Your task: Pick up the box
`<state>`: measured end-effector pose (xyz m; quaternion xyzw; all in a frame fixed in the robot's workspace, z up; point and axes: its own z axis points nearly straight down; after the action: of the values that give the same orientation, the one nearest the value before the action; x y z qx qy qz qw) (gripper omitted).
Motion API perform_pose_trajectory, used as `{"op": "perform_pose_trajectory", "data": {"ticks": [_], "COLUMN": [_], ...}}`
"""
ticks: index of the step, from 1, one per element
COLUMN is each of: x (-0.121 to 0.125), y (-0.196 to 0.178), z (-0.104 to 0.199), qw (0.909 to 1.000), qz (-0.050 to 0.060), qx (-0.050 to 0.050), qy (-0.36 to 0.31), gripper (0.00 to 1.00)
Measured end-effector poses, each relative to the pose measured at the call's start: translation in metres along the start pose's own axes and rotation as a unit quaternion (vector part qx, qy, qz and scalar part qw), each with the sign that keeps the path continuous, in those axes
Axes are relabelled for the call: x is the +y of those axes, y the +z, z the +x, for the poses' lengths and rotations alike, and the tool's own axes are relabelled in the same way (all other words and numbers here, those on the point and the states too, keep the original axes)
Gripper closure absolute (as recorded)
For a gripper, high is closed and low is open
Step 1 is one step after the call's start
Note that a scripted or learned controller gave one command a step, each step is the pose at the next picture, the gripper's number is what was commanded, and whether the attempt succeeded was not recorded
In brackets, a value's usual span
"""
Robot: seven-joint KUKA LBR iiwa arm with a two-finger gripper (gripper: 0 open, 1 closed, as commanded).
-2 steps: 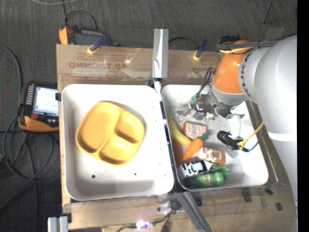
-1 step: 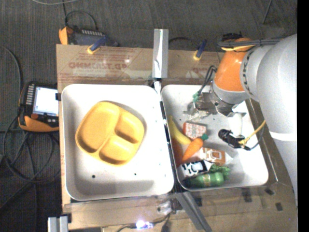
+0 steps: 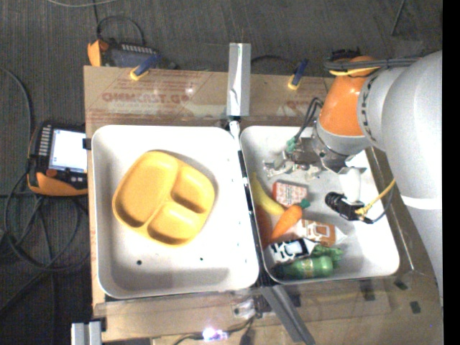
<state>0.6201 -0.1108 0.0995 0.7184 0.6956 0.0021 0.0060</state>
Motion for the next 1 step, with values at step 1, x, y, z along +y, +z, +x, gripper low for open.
{"op": "perform_pose_trajectory", "data": {"ticks": [1], "x": [-0.0029], "y": [0.0093], "z": [-0.0184], "qw": [0.9988], "qz": [0.000], "qx": [0.004], "qy": [0.048], "gripper": [0.00]}}
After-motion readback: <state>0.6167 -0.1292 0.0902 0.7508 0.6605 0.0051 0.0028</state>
